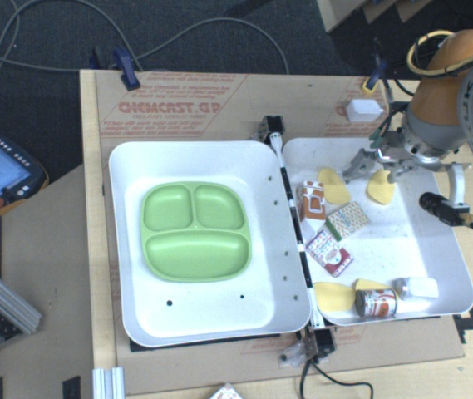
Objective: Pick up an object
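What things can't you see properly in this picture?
- Camera view: the arm is cut off by the right edge.
- The labels on the can and the red packet are too small to read.
- The yellow piece is partly hidden under the gripper.

Right bin [448, 260], centre-right of frame, contains two yellow pieces [332, 187] [381, 189] at its upper part, three small packets [312, 200] [347, 219] [328, 251] mid-left, and a yellow piece [332, 296], can [376, 303] and white tube [419, 288] along its lower edge.
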Motion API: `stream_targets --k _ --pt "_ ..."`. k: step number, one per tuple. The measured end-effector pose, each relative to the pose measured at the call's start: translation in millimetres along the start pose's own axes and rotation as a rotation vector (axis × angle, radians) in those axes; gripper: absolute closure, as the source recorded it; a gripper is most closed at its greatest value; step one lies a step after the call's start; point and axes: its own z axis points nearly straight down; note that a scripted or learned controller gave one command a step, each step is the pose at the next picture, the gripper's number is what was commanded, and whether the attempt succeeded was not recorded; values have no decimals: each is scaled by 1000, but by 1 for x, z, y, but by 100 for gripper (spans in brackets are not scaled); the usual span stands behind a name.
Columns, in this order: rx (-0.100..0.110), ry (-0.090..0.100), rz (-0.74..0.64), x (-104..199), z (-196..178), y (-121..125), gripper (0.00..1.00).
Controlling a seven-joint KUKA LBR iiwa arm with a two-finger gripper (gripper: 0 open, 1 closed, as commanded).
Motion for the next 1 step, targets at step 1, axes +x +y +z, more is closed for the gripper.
stream_targets --k 1 --pt "4 1 1 -21 24 -7 0"
